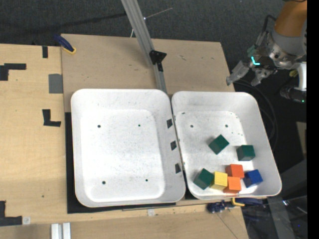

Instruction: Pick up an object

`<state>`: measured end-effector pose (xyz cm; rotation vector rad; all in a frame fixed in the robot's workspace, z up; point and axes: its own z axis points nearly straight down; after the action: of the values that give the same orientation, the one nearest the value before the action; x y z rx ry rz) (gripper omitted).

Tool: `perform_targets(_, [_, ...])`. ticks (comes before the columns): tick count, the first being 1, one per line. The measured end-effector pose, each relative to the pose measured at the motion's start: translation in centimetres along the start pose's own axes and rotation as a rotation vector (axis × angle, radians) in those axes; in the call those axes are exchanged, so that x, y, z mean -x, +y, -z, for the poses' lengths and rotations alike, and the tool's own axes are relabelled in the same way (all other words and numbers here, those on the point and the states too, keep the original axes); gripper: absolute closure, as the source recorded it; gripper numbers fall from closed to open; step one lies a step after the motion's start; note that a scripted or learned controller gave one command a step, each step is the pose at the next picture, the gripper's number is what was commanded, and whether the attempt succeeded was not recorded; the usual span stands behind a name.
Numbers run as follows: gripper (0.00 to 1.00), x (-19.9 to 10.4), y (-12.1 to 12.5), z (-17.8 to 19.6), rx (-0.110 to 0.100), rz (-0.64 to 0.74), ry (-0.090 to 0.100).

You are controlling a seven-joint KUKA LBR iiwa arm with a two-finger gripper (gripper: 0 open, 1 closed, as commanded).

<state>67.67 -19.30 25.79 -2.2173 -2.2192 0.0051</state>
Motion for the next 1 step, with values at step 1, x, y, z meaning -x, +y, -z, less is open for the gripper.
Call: perform_targets(1, [0.0, 0.01, 0.07, 0.32, 0.004, 0.001, -0.003])
